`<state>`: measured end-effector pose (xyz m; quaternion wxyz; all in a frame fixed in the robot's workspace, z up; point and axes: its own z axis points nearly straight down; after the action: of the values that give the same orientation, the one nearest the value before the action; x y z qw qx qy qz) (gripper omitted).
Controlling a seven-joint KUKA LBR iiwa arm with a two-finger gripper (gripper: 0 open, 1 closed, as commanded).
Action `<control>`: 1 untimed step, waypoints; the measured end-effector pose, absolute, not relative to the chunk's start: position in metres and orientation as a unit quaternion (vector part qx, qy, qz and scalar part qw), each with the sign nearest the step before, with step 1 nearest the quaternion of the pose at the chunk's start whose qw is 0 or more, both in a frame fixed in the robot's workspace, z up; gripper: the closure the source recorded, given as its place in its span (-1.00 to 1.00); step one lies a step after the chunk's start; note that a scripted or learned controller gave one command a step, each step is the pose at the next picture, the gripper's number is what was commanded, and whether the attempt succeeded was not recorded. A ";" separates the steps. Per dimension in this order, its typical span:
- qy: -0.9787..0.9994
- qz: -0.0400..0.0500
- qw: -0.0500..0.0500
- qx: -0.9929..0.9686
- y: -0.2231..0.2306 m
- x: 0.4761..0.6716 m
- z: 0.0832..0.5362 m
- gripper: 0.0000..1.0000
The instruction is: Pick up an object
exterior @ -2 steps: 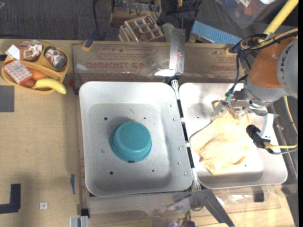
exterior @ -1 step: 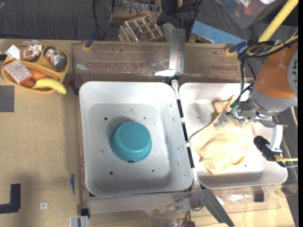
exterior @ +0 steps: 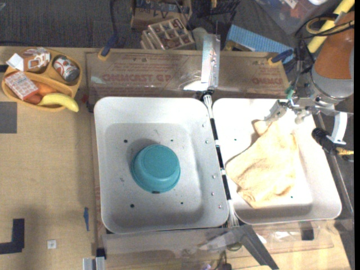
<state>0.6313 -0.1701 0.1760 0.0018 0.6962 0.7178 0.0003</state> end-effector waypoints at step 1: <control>0.789 0.001 0.003 0.614 -0.142 0.650 0.089 -1.00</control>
<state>0.6504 -0.1416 0.0891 0.0031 0.6142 0.7892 0.0012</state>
